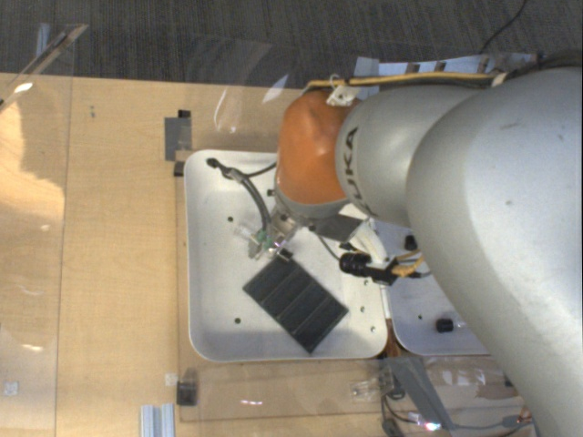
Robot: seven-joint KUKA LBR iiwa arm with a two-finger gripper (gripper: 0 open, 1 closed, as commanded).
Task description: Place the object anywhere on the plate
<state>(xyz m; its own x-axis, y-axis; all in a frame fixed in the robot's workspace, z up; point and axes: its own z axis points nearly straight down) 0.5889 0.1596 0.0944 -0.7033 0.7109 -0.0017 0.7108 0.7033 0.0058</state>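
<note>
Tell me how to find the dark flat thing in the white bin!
Look at the left white bin, the one under the big grey arm. Below the arm's orange band, near the bin's middle, lies a dark ridged plate, turned like a diamond. It is the biggest dark thing there, flat and striped with grooves, unlike the tiny black bits in the other bin.

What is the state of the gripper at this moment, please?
Gripper: it cannot be told; it sits low over the left bin, just above the dark ridged plate, under the arm's orange band.
</note>
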